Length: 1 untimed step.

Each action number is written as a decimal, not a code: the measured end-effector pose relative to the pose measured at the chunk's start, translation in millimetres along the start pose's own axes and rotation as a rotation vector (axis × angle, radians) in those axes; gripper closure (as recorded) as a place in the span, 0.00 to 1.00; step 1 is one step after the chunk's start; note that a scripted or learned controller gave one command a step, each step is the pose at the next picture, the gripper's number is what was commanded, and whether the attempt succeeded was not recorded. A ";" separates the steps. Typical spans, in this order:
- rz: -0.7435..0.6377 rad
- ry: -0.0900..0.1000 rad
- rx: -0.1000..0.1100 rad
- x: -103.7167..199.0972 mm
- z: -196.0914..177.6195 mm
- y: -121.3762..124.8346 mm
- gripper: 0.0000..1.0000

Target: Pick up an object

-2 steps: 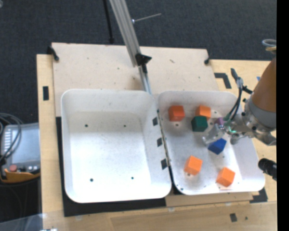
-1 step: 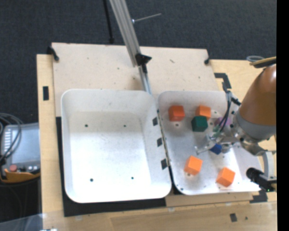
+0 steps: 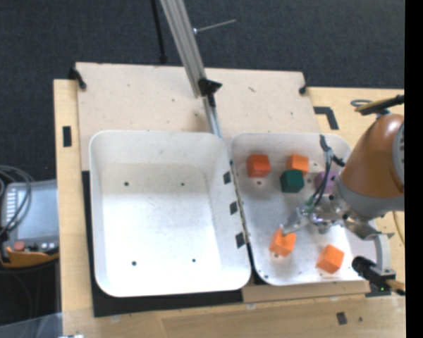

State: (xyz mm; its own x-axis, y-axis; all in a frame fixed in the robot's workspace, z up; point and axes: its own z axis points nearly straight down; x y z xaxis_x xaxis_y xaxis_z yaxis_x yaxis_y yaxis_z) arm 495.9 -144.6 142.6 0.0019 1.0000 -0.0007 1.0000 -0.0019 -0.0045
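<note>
The right bin [image 3: 268, 277] holds several blocks. Two orange ones [image 3: 259, 165] [image 3: 297, 163] lie near its far side, with a dark green block [image 3: 291, 181] just in front of them. A third orange block [image 3: 330, 258] sits near the front right corner. Another orange block [image 3: 283, 243] lies at the front middle. My gripper [image 3: 295, 225] reaches down from the right and sits right above and against this block. The arm's orange band [image 3: 374, 157] hides part of the bin's right side.
The left bin [image 3: 102, 189] stands beside the right one, and they share a middle wall [image 3: 236, 210]. A slanted metal rail [image 3: 187, 41] rises behind the bins. A control pendant [image 3: 25, 224] with cables lies off the bench at the left.
</note>
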 end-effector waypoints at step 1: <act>-0.005 -0.004 -0.027 -1.3 17.3 7.7 0.00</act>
State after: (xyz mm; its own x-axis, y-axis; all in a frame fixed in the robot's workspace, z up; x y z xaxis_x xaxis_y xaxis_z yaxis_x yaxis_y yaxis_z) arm 503.5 -145.9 125.2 -0.0025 1.0000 -0.0051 0.9997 0.0027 0.0226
